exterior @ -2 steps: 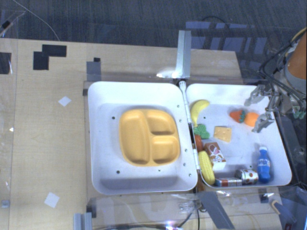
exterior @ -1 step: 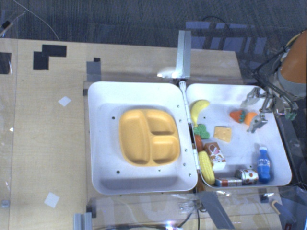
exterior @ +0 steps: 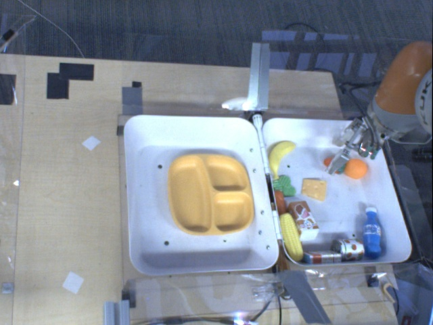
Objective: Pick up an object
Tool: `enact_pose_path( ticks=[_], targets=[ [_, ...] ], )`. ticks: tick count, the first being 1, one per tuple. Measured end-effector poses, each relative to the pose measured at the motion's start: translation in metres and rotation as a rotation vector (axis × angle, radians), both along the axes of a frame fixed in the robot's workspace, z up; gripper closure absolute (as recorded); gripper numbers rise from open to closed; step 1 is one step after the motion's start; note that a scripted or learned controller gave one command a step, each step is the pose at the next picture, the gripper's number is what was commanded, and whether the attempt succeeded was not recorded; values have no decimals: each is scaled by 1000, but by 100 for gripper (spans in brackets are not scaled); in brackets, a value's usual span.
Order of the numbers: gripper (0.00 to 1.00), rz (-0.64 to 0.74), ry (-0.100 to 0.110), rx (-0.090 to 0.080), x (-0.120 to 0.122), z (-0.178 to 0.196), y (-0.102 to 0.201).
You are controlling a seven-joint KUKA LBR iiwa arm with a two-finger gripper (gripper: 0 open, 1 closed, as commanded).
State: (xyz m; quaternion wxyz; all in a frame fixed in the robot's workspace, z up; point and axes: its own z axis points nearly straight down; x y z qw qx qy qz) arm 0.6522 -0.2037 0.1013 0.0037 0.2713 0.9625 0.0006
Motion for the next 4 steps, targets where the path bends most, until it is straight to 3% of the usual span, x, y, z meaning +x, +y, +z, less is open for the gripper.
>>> enact_pose_path(
  ticks=[1, 2, 3, 4],
  targets=[
    [0, -317, 0, 3, -20, 6, 72],
    [0, -639, 0, 4, -23, 13, 52],
    [0, -855, -1, 8, 9, 12, 117],
    [0, -605, -3, 5, -26, -13, 116]
  ],
)
